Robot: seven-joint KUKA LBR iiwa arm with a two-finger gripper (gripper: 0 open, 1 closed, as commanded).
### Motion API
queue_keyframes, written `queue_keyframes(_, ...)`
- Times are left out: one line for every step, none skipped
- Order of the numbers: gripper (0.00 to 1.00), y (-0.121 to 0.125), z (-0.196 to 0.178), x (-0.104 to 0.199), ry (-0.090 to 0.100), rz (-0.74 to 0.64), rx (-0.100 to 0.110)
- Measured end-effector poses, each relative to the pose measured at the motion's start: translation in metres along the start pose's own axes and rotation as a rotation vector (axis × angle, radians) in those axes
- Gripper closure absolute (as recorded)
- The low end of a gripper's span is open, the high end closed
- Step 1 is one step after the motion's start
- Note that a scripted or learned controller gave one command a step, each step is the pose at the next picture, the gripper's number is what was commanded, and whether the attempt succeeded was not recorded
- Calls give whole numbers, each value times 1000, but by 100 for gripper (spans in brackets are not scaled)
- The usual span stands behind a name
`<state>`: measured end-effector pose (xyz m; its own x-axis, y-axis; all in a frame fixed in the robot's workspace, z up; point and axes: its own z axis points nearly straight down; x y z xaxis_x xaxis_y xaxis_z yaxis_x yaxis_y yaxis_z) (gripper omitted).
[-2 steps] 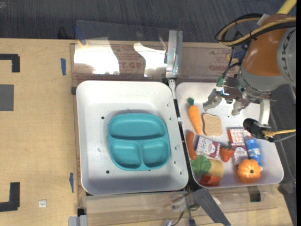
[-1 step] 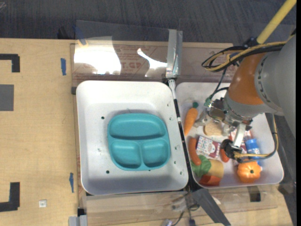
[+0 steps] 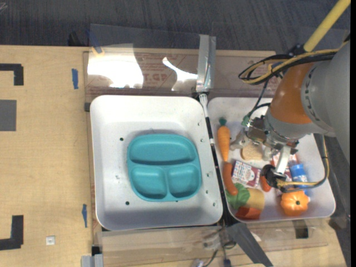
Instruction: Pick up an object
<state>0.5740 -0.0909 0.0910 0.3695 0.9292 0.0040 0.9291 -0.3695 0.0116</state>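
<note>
Nearest the camera, at six o'clock of the right bin point(image 3: 328, 207), sit a small orange pumpkin point(image 3: 294, 202) and, at its nine o'clock, a yellow-and-red toy point(image 3: 251, 202) against the bin's front wall. At twelve o'clock from that toy lies a small red-and-white carton point(image 3: 243, 173), with a carrot point(image 3: 223, 143) standing lengthwise beside the dividing wall. Over the bin's middle hangs the gripper point(image 3: 271, 159), its grip hidden by the wrist, so I cannot tell how it is set. At nine o'clock, the left bin point(image 3: 105, 121) holds a teal divided tray point(image 3: 163, 167).
</note>
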Motion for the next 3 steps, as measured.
queue_keyframes(0,-22,4,-50,-4,597,10)
queue_keyframes(0,45,6,-39,-9,987,9)
queue_keyframes(0,37,-40,-71,-8,992,8)
